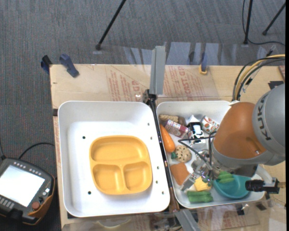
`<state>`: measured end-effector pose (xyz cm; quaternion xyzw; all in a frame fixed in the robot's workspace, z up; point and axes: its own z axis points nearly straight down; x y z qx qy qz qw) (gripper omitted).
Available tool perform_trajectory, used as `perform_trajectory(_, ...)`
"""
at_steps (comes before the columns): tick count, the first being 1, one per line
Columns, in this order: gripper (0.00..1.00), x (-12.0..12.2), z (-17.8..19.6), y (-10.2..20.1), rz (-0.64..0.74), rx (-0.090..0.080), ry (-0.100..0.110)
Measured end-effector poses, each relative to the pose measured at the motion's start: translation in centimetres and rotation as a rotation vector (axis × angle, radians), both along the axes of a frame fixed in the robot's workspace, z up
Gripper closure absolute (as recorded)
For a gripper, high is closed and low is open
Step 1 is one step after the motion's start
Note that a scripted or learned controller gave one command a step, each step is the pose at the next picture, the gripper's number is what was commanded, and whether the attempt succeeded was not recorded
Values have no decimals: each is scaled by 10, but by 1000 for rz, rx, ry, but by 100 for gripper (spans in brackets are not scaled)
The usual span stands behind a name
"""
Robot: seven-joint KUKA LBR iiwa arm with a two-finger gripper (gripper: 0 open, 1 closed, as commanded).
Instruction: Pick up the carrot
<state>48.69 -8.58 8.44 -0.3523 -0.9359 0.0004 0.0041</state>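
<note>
One fixed camera looks down at a slant on both bins (111,114) (floor toward 12 o'clock), arm (253,134) at 3 o'clock

Count's in: 2 white bins (70,129) side by side, w/ 1 yellow divided plate (120,165) in the left one. Right bin: 1 carrot (167,139), 1 cookie (183,153), 1 teal bowl (232,187), 1 small bottle (176,126), plus approx. 5 other bits too jumbled to call.
</note>
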Motion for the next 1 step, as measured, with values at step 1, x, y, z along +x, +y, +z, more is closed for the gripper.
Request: perform_trajectory(1,100,1,11,1,5,0,-2)
